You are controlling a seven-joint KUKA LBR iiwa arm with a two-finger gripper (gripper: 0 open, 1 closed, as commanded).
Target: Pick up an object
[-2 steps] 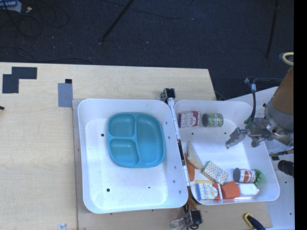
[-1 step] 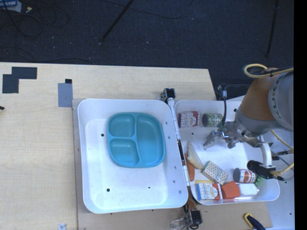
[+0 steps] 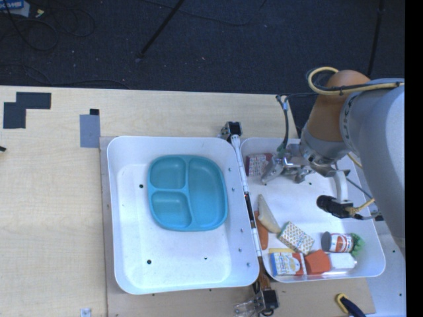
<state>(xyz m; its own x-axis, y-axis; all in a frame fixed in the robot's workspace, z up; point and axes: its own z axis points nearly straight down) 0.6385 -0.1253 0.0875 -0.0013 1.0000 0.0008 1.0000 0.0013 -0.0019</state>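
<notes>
Grey arm over right bin, jaws spread open, empty, red packet just beside their tips

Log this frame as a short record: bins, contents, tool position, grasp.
left bin: one teal divided plate
right bin: cluttered; checkered box, red-labelled bottle, orange block, blue-and-white carton
tool: low in the right bin's upper left part, beside a red-and-white packet
grasp: no object visibly held
</notes>
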